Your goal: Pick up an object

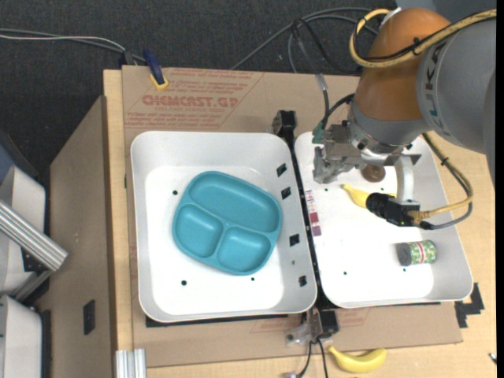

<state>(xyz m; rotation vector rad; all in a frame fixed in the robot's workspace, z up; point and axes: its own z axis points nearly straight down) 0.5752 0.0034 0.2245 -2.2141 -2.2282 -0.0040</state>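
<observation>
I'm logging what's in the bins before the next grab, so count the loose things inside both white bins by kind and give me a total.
Teal divided plate, left bin: 1
Yellow banana-shaped piece, right bin: 1
Small green and grey can, lying on its side, right bin: 1
Total: 3

The gripper [329, 166] hangs over the right bin's [441, 286] back left corner, close to the wall it shares with the left bin [150, 211]. A divided tray [227, 221] lies in that left bin, well left of the jaws. A banana [359, 196] lies just right of them, and a small can [416, 253] farther right and nearer the front.
</observation>
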